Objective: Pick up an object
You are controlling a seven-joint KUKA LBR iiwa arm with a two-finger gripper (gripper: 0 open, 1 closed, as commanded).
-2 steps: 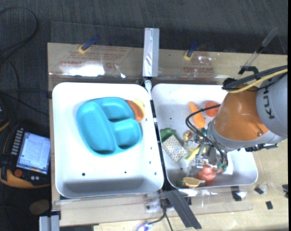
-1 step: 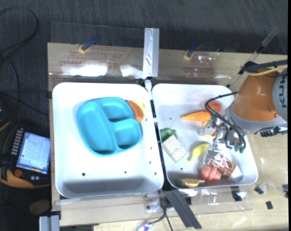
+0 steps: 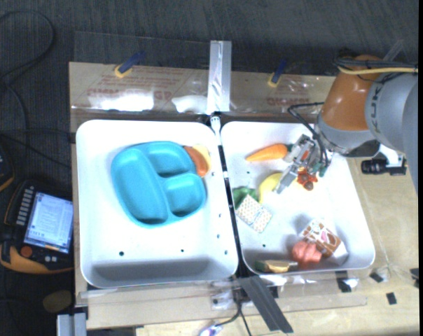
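Camera view, left to right: a blue moulded plastic tray (image 3: 159, 182) lies in your left white bin (image 3: 92, 187). In the right bin (image 3: 358, 215), the gripper (image 3: 290, 174) hangs with fingers apart over a yellow rounded toy (image 3: 269, 185); nothing lifted yet.

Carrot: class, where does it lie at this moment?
The carrot lies in the right bin, near its far edge, just left of the gripper and above the yellow fruit.
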